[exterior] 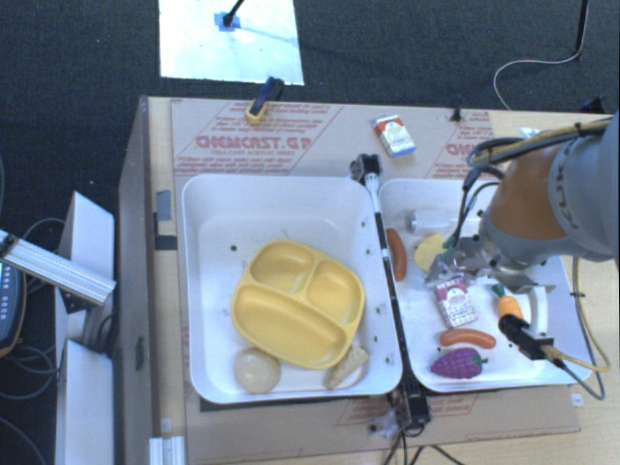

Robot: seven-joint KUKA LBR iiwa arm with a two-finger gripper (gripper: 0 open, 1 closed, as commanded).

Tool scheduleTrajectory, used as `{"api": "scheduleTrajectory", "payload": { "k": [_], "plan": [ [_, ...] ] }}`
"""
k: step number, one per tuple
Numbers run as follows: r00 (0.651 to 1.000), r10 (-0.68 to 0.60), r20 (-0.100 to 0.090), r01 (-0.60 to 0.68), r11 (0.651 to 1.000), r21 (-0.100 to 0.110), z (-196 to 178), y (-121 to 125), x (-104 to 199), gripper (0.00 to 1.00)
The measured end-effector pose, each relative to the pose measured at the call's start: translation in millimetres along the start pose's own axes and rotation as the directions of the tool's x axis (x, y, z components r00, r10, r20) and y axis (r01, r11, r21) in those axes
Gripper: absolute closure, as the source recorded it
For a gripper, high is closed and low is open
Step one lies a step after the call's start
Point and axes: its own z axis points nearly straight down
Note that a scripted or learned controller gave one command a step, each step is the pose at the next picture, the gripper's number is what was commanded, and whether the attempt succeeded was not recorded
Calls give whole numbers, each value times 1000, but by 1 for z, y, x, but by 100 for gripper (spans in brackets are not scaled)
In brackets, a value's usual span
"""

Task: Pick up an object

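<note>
The gripper point(453, 271) hangs low in the right bin point(418, 364), just above a small red-and-white carton point(456, 304); whether its fingers are open or closed cannot be told. Near it lie a yellow lemon point(429, 251), two sausages point(395, 253) point(467, 338), a carrot point(510, 307) and purple grapes point(458, 363). The left bin point(208, 226) holds a yellow divided plate point(298, 302).
</note>
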Motion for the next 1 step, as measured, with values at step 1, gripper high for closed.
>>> {"api": "scheduleTrajectory", "payload": {
  "k": [1],
  "plan": [
    [1000, -2, 0, 2, 1000, -2, -91, 47, 53, 100]
  ]
}}
